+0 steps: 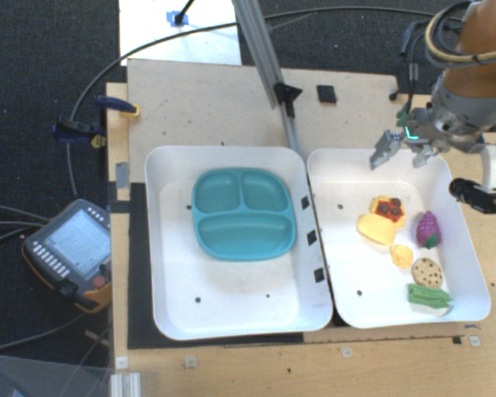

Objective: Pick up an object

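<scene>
above right bin [331, 288] far rim, hand [403, 150] open, holding nothing

Left bin [174, 304]: holds a teal divided plate [244, 213].
Right bin [347, 304]: toy foods near its right side, among them a purple grape bunch [428, 229] and a cookie [426, 272].
Gripper [405, 150]: above the right bin's far edge, fingers spread, nothing between them.

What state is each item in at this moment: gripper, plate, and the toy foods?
Gripper: jaws apart, nothing between them, above the right bin's far edge.
Teal divided plate: flat in the left bin, compartments bare.
Pizza slice: lying flat, touching the yellow piece.
Purple grapes: lying loose.
Small yellow piece: lying loose.
Cookie: flat.
Green beans: lying by the near wall.
</scene>
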Available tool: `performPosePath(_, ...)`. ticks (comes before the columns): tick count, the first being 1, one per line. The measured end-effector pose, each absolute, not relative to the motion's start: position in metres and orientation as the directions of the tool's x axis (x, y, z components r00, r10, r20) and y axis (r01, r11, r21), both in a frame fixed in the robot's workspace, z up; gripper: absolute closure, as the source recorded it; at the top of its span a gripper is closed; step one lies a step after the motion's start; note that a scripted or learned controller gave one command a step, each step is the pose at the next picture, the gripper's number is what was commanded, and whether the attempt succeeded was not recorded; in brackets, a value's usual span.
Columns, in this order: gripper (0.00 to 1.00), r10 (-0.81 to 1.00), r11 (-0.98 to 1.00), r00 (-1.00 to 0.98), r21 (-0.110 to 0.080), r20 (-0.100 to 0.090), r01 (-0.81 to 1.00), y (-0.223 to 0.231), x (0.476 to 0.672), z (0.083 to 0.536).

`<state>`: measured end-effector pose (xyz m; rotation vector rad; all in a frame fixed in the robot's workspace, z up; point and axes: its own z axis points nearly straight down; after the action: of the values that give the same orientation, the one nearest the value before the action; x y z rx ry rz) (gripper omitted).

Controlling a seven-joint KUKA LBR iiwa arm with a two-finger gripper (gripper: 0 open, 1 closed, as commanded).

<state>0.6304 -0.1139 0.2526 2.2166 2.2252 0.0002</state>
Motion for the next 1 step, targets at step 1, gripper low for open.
performPosePath(1,0.0,1.0,0.004,-0.004,0.002,-0.001,1.0,-0.1139,0.6307,0.2534)
